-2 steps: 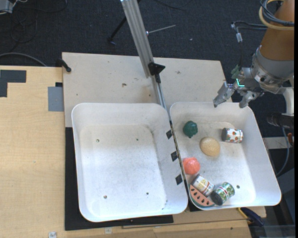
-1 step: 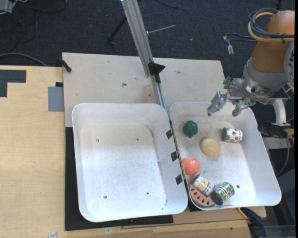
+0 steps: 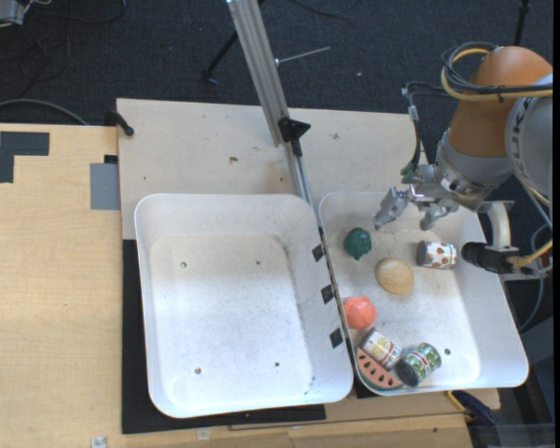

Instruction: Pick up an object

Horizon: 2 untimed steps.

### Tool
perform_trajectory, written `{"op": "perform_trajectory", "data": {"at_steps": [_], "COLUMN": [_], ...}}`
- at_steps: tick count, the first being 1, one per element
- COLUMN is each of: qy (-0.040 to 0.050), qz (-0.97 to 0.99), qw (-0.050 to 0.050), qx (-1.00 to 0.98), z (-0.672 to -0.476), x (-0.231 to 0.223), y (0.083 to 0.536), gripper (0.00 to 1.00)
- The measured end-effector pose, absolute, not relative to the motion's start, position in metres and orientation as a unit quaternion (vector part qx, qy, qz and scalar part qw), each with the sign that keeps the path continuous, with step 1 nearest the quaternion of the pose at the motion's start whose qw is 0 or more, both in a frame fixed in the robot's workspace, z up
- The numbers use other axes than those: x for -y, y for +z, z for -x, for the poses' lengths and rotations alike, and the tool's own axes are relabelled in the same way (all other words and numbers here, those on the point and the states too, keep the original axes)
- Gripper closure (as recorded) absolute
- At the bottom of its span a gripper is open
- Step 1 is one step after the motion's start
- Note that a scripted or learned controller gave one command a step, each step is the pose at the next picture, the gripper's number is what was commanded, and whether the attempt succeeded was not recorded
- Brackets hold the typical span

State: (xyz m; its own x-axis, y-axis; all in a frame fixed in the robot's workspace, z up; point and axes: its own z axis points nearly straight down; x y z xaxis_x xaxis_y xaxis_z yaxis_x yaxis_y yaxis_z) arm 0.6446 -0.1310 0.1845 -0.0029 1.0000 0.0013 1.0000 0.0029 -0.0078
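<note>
The desk (image 3: 205, 147) carries two white bins. The left bin (image 3: 168, 215) sits toward nine o'clock; the right bin (image 3: 490, 343) at three o'clock holds all the pieces. From two o'clock the grey arm (image 3: 499, 110) leans in, and its tool (image 3: 413, 209) hangs over the far end of the right bin, fingers spread and gripping nothing.

Going by size in that bin: a tan rounded lump (image 3: 394, 276) near the middle, an orange-red ball (image 3: 359, 312) against the left wall, a dark green ball (image 3: 357, 243) toward eleven o'clock of the lump, a small printed can (image 3: 436, 254) at its two o'clock, and two more little cans (image 3: 401, 357) with a watermelon-like slice (image 3: 378, 377) crowded at six o'clock.

I'd judge this the approach step, nothing lifted yet. The green ball lies closest to the tool, at its seven o'clock. The next move calls for settling over one piece, dropping with the fingers either side of it, then closing.
</note>
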Motion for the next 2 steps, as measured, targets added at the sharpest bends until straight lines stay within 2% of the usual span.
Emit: {"op": "perform_trajectory", "data": {"at_steps": [1, 2], "qy": [0.0027, 0.0009], "qz": [0.707, 0.708], "qw": [0.004, 0.001], "qx": [0.707, 0.706], "z": [-0.638, -0.640], "x": [0.128, 0.130], "y": [0.121, 0.135], "gripper": [0.00, 1.00]}}
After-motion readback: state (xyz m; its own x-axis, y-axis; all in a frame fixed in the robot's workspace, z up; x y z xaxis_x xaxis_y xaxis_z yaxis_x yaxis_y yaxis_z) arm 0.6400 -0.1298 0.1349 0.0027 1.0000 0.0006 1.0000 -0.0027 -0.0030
